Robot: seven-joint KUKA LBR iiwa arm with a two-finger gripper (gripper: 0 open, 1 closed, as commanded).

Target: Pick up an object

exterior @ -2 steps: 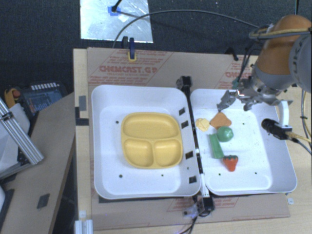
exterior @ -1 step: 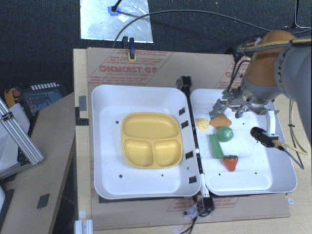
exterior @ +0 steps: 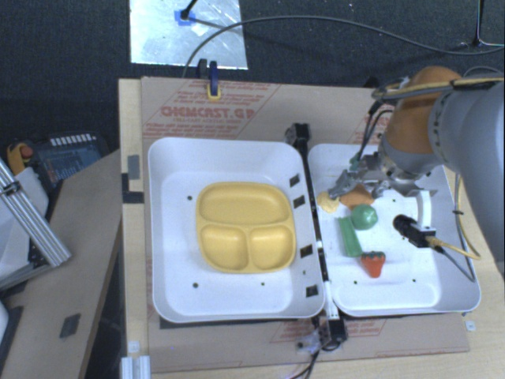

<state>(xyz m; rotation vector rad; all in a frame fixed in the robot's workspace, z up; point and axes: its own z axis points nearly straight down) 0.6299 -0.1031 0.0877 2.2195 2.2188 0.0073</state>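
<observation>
Hand point(exterior: 353, 181) low in right bin point(exterior: 450, 290), over an orange piece point(exterior: 353, 198) by the divider; can't tell whether it's spread or pinching. Green ball point(exterior: 364, 216), green block point(exterior: 349, 236) and carrot-like piece point(exterior: 373, 264) sit just beside. Risks: things are crowded, so it may nudge neighbours or grab two; piece near wall may slip.

A divided tray point(exterior: 242, 226) lies in the left bin point(exterior: 170, 164).
</observation>
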